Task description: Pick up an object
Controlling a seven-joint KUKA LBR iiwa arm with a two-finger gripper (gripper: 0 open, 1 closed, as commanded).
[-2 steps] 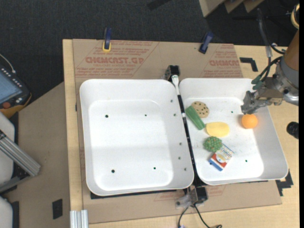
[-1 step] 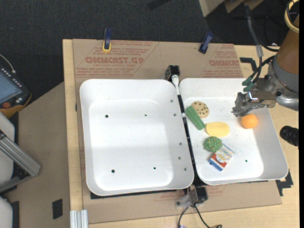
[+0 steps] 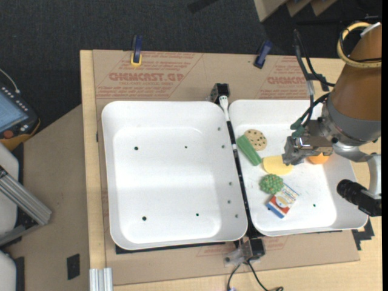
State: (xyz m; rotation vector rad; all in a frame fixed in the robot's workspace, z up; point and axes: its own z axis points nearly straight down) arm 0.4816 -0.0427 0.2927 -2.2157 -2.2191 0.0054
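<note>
1 flat yellow piece [image 3: 277,165] lies just under the metal gripper [image 3: 293,154]; whether the gripper holds anything I cannot tell.

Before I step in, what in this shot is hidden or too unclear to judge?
- Gripper: too small and dark in the camera view to tell how it stands.
- Orange object: mostly covered by the arm.
- Yellow piece: its right end runs under the gripper; contact unclear.
- Small box: print too small to read.

Toys [image 3: 270,183] in right bin [image 3: 315,220]
</note>
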